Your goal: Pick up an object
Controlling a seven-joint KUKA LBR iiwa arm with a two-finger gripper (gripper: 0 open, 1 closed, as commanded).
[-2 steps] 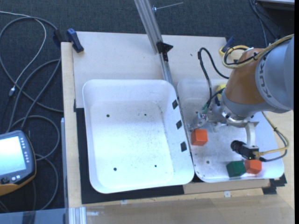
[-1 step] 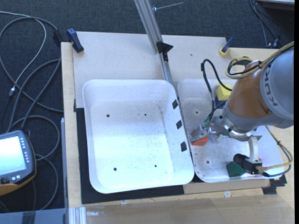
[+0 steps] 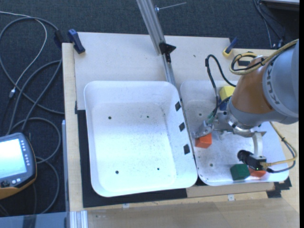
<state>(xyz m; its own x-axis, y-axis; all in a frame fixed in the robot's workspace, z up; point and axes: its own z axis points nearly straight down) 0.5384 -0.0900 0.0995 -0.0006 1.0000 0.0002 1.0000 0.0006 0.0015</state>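
One orange block (image 3: 204, 141) lies just beside the tool (image 3: 209, 127); right bin (image 3: 190, 103).

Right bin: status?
Pincer low in right white bin, at small orange block; grip unconfirmed. Green block and yellow object lie apart. Nothing blocking.

Yellow object (image 3: 227, 91) half hidden behind the arm (image 3: 266, 91), itself cut off at right.

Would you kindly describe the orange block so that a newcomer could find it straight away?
Look in the right bin, the one the arm reaches over. The orange block lies near that bin's left wall, just below the end effector. Its neighbours, a green block and a yellow object, lie farther right.
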